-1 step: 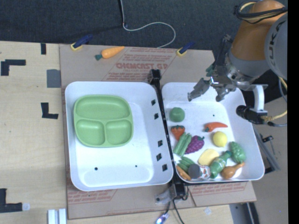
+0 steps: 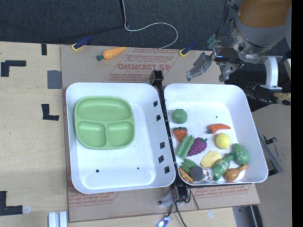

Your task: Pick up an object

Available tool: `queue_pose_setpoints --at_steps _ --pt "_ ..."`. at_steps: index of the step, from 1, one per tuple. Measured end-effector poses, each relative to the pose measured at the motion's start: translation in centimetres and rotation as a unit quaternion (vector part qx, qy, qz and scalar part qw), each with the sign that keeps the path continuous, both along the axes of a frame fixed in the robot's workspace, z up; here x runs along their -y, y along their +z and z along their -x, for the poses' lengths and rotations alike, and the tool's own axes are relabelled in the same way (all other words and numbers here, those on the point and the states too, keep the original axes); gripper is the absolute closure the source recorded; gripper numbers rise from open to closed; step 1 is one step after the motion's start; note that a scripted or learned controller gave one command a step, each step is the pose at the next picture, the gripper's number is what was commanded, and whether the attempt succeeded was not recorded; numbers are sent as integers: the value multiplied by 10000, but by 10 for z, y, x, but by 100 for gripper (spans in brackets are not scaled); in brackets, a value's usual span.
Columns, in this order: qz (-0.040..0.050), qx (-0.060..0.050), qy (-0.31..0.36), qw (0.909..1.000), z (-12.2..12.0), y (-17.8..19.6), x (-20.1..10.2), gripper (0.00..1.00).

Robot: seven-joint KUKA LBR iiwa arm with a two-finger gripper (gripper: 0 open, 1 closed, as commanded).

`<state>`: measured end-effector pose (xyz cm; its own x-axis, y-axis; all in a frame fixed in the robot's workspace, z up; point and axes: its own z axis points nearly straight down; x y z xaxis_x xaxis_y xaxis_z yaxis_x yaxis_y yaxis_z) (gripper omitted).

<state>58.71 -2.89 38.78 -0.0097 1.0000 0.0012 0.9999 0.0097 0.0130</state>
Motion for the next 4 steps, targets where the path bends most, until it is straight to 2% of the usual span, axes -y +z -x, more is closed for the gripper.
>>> queue_pose_setpoints --at_steps 1,2,3,4 --pt "-5 29 1 10000 -9 157 -60 0" --pt "15 -67 -30 10000 -9 156 -57 100" --pt "1 -87 -10 10000 53 135 -109 100" --pt "14 -115 -19 9999 107 68 -146 100"
